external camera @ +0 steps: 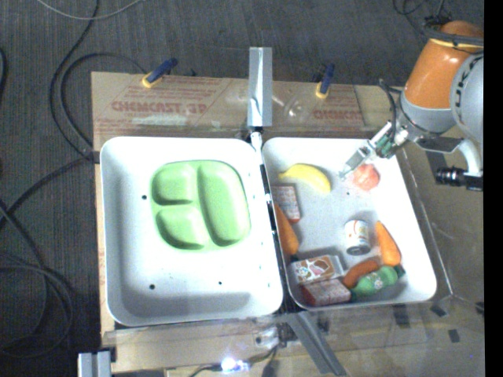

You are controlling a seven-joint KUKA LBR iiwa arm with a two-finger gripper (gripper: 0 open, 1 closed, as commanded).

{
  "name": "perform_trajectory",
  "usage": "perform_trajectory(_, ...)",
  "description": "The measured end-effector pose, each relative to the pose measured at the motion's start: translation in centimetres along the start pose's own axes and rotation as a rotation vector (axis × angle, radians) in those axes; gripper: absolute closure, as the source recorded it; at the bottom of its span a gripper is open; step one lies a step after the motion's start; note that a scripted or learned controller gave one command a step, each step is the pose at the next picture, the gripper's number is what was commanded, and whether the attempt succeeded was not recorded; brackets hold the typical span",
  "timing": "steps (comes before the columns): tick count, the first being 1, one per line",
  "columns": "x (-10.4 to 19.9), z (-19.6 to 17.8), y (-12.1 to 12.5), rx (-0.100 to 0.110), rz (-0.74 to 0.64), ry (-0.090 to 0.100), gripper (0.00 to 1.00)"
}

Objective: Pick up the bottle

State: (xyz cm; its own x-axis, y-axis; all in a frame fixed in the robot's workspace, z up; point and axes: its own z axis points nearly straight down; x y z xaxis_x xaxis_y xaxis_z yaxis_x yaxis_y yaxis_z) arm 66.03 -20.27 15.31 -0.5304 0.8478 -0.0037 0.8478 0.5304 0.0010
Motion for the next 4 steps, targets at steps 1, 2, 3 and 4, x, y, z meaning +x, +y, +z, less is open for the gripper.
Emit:
perform_trajectory(1, -0.3, 6.5, -2.2, -0.003, -0.251, -0.004, 0.00)
perform_trajectory(2, -0.3, 6.5, -2.2, -0.003, -0.251, -0.004, 0.00)
perform_trajectory(3, -0.3, 5.3, -1.9, -0.008, -0.252, -0.008, 1.00)
perform_trajectory(4, 8.2, -6.9, 1.0, -0.003, -0.313, 0.002, 1.00)
